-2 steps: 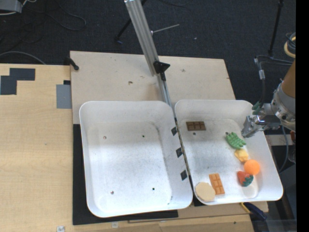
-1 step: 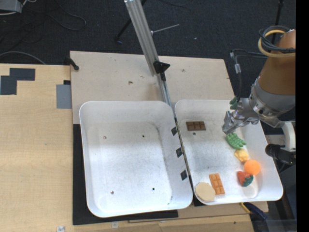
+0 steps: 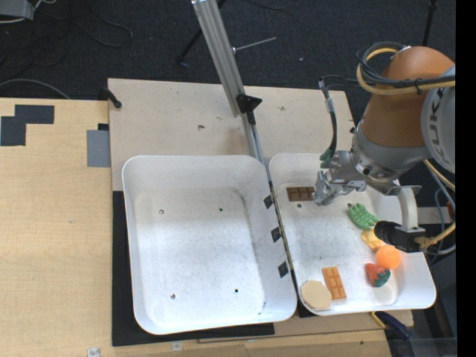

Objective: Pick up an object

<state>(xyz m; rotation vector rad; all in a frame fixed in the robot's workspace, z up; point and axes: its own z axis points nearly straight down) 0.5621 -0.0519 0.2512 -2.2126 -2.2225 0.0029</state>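
Nearest the lens, at the front rim of the right bin [image 3: 416,302]: round beige cookie [image 3: 316,295], orange wafer [image 3: 333,282] touching it. Farther right, red strawberry [image 3: 376,274], orange ball [image 3: 387,257], yellow piece [image 3: 371,238], green toy [image 3: 362,216]. Deeper in, brown chocolate bar [image 3: 300,194] flat on the floor, long axis running left to right. Just beside its right end, gripper [image 3: 325,195], low over the bin. Likely target: that bar, lying directly left of the tool. Fingers too blurred to judge, apart or together. Left bin [image 3: 149,171] beyond reach for now.
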